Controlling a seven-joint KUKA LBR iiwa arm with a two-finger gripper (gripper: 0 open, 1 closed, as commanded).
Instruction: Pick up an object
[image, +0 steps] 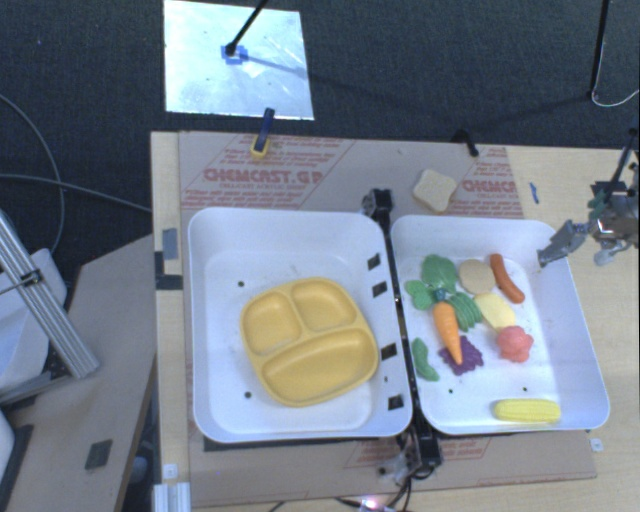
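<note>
Wooden surface (300, 155) carries two shallow white bins side by side, set on brown cardboard printed with red lettering; dark carpet lies beyond, with a shiny foil-like square (238, 60) on the floor at the top and a slanted metal rail (40, 300) at the far left. Left bin (215, 240) holds a yellow divided plate (308, 340) — three compartments, nothing in them. Right bin (575, 320) holds a cluster of toy foods: an orange carrot (447, 330) pointing toward the near edge, green leafy pieces (437, 272) above it, a purple bunch (467, 355) touching the carrot's lower side, a tan round piece (476, 276), a red-orange sausage (507, 278) just beside that, a pale yellow block (497, 312), a pink-red fruit (515, 343), a small green pod (424, 360) near the bin's left wall, and a yellow corn cob (527, 409) lying apart near the front rim. A beige bread slice (435, 190) sits outside the bins on the cardboard, near the top. Claw (560, 245) hangs at the right bin's upper right rim — small and grey, touching no food; whether its fingers are spread or together cannot be told. Only the wrist end of the arm (615, 215) enters from the right edge, roughly level, well apart from the carrot cluster.
</note>
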